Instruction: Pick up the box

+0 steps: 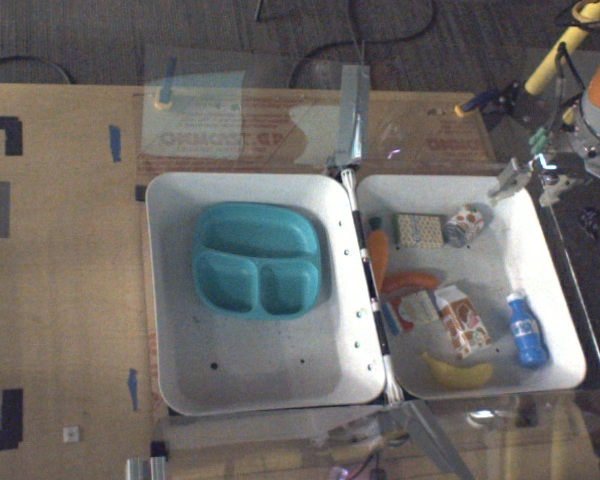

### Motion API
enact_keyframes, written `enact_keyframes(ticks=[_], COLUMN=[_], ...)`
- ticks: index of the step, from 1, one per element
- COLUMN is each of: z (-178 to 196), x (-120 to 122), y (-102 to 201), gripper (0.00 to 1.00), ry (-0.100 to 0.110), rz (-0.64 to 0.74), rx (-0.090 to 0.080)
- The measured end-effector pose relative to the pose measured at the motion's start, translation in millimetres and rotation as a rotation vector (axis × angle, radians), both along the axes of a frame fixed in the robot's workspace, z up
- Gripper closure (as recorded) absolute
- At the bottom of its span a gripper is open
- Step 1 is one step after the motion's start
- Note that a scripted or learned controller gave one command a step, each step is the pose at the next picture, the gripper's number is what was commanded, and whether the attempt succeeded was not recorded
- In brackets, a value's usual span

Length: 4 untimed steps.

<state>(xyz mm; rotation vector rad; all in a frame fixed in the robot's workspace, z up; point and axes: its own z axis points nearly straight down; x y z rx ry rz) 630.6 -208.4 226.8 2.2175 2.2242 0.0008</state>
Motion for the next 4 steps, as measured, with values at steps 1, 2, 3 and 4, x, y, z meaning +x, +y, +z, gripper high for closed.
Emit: enact_keyframes(ticks=[1, 2, 3, 4], z=[-52, -89, -139, -141], x=[8, 34, -10, 20], y=[43, 121, 86, 72], gripper=[0.00, 0.00, 0.00, 0.00], ry=[0.002, 0.002, -0.005, 0.089], rz=[-0.063, 0.004, 0.047, -0.147], rx=[0.000, 0.001, 0.000, 0.020])
